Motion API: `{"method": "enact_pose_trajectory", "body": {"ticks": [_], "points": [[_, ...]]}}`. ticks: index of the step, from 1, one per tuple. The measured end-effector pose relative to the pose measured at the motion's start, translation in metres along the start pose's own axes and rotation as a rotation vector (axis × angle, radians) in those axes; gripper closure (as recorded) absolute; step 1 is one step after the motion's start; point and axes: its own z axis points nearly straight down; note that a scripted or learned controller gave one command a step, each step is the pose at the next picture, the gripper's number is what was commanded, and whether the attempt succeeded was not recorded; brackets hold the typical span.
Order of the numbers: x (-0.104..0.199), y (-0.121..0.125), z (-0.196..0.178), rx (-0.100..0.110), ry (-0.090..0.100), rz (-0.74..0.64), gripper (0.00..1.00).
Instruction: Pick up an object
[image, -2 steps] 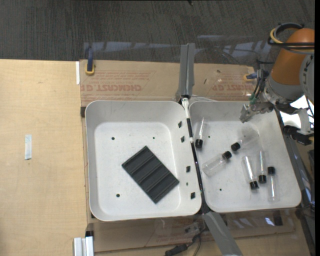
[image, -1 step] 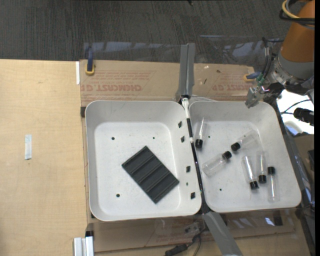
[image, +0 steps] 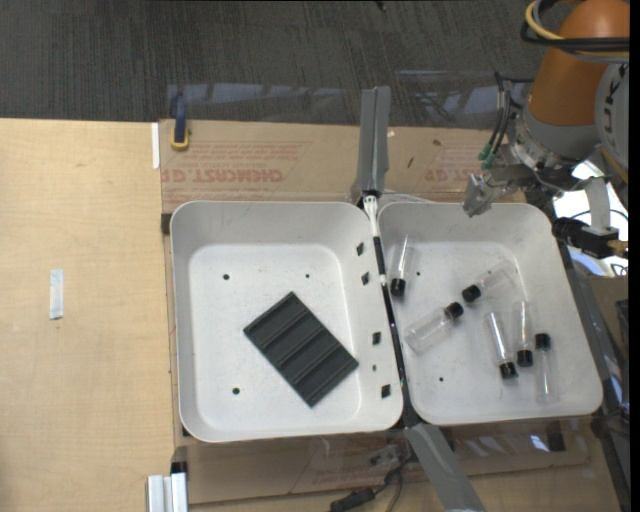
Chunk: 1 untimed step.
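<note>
Above the far rim of the right bin (image: 560, 250), the arm (image: 580, 70) reaches in from the right, its grey body and orange band near the top corner. Its jaws (image: 478, 195) hang over that rim, near the bin's far left corner; whether they are spread or pressed together cannot be told, and nothing shows between them.

Down in the right bin lie several clear tubes with black caps. One tube (image: 400, 268) lies near the left wall, upright in the view with its cap toward the camera. Another (image: 487, 280) lies slanted near the middle, and a third (image: 432, 325) lies slanted just below it. Two more (image: 498, 342) (image: 528, 328) lie side by side toward the right wall.

Over in the left bin (image: 190, 300) a dark ribbed slab (image: 300, 348) lies flat and askew. Both bins sit on a cardboard-covered surface (image: 270, 165).
</note>
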Motion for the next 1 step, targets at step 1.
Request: {"method": "enact_pose_trajectory", "body": {"ticks": [1], "points": [[0.0959, 0.0181, -0.0246, -0.002, -0.001, -0.029, 1.0]]}}
